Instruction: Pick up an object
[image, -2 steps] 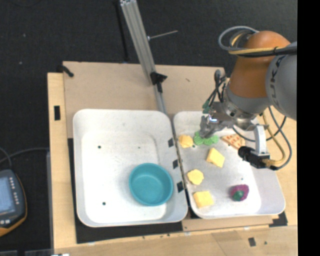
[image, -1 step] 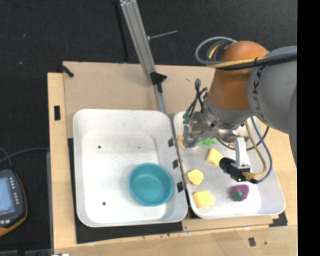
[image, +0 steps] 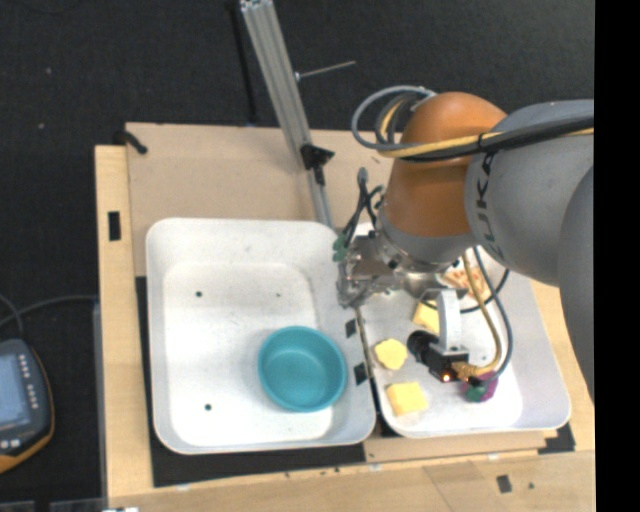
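From my remote station I saw the arm (image: 520, 190) reaching in from the right, its orange band (image: 440, 165) above the far part of the right bin (image: 545, 395); the gripper (image: 355, 285) hung low over the place where the two bins meet, near their far corners; from this slanted angle I could not tell whether it was released or clenched, and I could not tell if anything was grasped in it.

The left bin (image: 190, 250) held a teal bowl (image: 300, 368); it stood upright in the near right part of that bin, close to the wall shared with the other bin and well apart from the gripper.

In the right bin three yellow pieces lay on the left half; the first yellow piece (image: 390, 353) was just beside the dividing wall, near the middle; the second yellow piece (image: 406, 398) lay nearer to me, close to the front wall; the third yellow piece (image: 426, 316) lay farther back and was partly hidden by the robot; a small purple and green thing (image: 482, 388) lay to the right of the second piece, toward the front wall; it was too small for me to say what it was.

Both bins sat side by side on the brown bench (image: 220, 170); a grey metal rail (image: 283, 95) rose slanted behind them
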